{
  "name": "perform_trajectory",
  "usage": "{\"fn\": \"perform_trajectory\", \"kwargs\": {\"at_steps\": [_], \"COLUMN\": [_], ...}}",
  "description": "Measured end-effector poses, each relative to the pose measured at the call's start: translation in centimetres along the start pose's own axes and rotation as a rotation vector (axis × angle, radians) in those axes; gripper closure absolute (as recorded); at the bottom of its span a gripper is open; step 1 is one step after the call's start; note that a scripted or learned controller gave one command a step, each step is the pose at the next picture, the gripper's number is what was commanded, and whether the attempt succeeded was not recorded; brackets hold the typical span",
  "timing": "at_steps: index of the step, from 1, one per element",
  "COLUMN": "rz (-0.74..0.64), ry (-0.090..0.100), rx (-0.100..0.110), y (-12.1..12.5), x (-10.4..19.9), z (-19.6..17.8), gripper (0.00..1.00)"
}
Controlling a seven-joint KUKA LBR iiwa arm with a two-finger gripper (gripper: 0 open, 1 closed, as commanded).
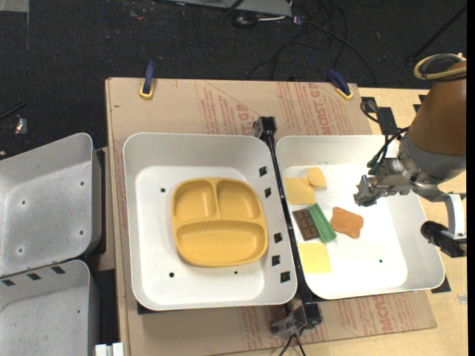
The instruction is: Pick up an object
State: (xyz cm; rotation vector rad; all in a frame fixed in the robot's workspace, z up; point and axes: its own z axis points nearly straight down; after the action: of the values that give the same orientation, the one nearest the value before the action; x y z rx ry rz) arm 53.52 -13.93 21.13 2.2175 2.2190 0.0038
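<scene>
The pincer (pixel 365 193) hovered over the right bin (pixel 386 269), at one o'clock from the orange-brown piece (pixel 347 222), probably lining up on it. Whether it was released or clenched I could not tell. The piece lay loose beside a green stick (pixel 322 223).

Right bin (pixel 415 269) floor bare at right, toys (pixel 320 225) crowd its left, seemingly touching

We see the grey KUKA arm with its orange band (pixel 439 110) entering from the right, wrist angled down and leftward. Its dark two-finger gripper (pixel 366 191) hangs low at the end of the wrist, tips pointing left. We cannot make out how the fingers are set.
</scene>
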Motion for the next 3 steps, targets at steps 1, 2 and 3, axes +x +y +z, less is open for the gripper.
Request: {"fn": "perform_trajectory", "kwargs": {"at_steps": [1, 2, 3], "rz": [-0.002, -0.007, -0.008], "ry": [0.000, 0.003, 0.002], "rx": [0.000, 0.003, 0.003], "y": [0.1, 1.3, 3.1], "x": [0.0, 5.6, 10.6], "z": [-5.1, -5.6, -5.9], "gripper": [1.00, 1.00, 1.00]}}
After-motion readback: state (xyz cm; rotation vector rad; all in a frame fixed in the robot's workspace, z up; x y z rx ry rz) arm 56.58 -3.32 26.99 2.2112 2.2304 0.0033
